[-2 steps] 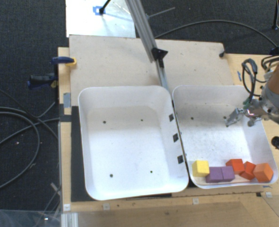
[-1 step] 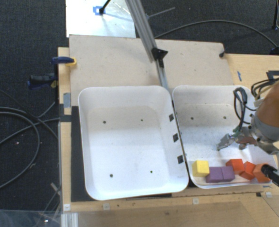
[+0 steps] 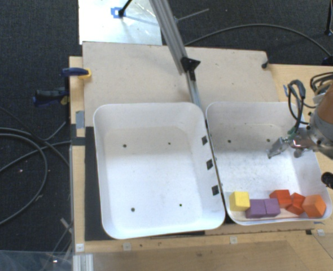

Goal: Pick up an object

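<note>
Several blocks lie along the front edge of the right bin (image 3: 251, 123): a yellow block (image 3: 239, 200), a purple block (image 3: 262, 208), two red-orange blocks (image 3: 280, 196) (image 3: 295, 204) and an orange block (image 3: 314, 206). My gripper (image 3: 287, 148) hangs over the right side of that bin, well behind the blocks. Its two fingers stand apart and open, with nothing between them.
The left bin (image 3: 149, 117) sits beside the right one, their rims meeting in the middle. A slanted metal pole (image 3: 172, 33) crosses the back of the bench. Cables (image 3: 295, 95) hang near the arm at the right edge.
</note>
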Tool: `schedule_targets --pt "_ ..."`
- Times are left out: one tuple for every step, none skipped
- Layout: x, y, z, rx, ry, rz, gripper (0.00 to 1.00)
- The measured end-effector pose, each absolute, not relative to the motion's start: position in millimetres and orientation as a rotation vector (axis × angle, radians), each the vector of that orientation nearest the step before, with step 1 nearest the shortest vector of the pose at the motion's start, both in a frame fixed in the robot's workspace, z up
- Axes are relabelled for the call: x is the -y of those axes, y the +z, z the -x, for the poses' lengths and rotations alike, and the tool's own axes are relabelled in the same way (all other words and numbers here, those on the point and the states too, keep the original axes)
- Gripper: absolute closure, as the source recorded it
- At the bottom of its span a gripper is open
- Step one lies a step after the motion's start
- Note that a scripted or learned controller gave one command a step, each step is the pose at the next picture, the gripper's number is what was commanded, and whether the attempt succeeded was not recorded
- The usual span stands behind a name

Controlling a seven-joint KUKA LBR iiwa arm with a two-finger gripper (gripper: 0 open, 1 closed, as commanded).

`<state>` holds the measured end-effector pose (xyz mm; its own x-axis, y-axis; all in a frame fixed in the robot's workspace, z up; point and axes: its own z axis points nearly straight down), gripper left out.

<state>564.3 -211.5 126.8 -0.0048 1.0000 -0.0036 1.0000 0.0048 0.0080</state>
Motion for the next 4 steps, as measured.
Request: schedule_targets --pt "188 101 -495.6 -2.225 -0.003 -2.226 0.00" --pt "189 103 -498.7 -2.221 0.001 -2.219 0.00" --pt "141 90 -564.8 -2.233 0.008 -2.205 0.00" --pt "154 92 -640.3 -2.225 0.008 -2.206 0.00"
